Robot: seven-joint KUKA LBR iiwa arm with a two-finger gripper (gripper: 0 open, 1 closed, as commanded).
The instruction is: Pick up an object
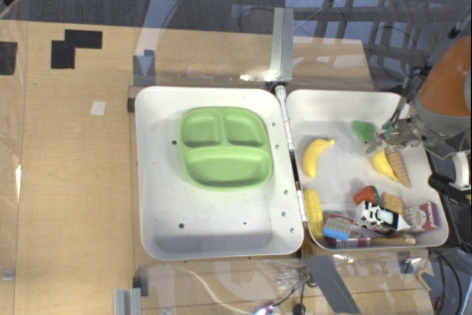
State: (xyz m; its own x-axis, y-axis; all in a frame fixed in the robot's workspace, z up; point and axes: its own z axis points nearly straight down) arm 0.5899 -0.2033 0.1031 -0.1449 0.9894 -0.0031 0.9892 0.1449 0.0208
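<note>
Two shallow white bins sit side by side: the left bin (pixel 158 158) and the right bin (pixel 339 111). One green divided plate (pixel 224 147) with three compartments lies in the left bin. The right bin holds one banana (pixel 316 156), one corn cob (pixel 313 207), one green toy piece (pixel 363 130), one small yellow item (pixel 383 165), one ice-cream cone (pixel 399 167) and one black-and-white cow-patterned item (pixel 377 217). The clutter along its near edge is too jumbled to count.

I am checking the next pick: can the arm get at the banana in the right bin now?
Probably yes. The banana lies alone on bare floor of the right bin, nothing over it, and the gripper hangs in the same bin, to its right.
</note>
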